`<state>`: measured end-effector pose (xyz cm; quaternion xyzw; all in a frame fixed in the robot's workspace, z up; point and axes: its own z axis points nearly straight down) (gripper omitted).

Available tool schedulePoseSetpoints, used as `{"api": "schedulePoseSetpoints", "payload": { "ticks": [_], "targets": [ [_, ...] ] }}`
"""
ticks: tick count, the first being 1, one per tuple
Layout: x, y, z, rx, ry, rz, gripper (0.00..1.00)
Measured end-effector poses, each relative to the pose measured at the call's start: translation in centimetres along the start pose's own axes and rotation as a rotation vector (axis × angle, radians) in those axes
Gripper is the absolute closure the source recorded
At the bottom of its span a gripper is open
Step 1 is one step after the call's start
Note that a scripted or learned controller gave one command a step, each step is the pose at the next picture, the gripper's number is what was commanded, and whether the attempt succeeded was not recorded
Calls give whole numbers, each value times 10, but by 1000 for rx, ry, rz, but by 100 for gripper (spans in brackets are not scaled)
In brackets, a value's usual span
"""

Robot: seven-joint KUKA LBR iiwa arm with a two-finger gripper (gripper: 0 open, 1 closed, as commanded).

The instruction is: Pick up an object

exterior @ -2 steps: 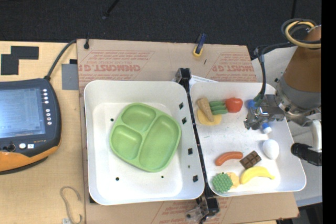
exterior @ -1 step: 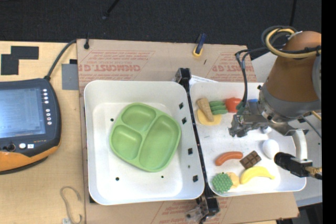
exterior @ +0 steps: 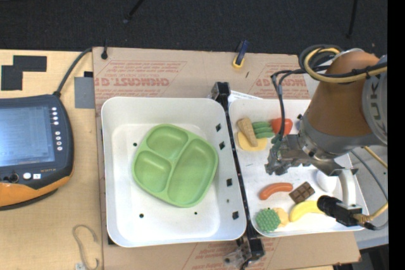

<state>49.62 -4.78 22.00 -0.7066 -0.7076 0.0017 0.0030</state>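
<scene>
A cardboard-covered bench (exterior: pixel 158 76) holds two shallow white bins side by side. The left bin (exterior: pixel 120 136) holds a green divided plate (exterior: pixel 175 163), lying flat near its middle. The right bin (exterior: pixel 253 177) holds small toy foods. The grey arm (exterior: pixel 345 107), with its orange band, reaches in from the right and hangs over this bin, hiding part of it. Its gripper (exterior: pixel 278 161) hovers above the bin floor; whether its claw is spread or clenched cannot be told. Far of the gripper lie a yellow and green corn piece (exterior: pixel 249 134) and a red piece (exterior: pixel 281 125). Near of it lie a red sausage (exterior: pixel 276 190), a brown chocolate piece (exterior: pixel 302 192), a banana (exterior: pixel 305 211) and a green round piece (exterior: pixel 267 219). A tablet (exterior: pixel 28 142) sits well apart on the left.
</scene>
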Motion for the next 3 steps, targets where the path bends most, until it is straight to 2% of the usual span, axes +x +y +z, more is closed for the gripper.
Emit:
{"api": "schedulePoseSetpoints", "payload": {
  "ticks": [1, 2, 3],
  "targets": [
    [6, -9, -1, -1, -1, 0, 100],
    [17, -2, -6, -2, -1, 1, 100],
    [9, 7, -13, -3, -2, 1, 100]
  ]
}}
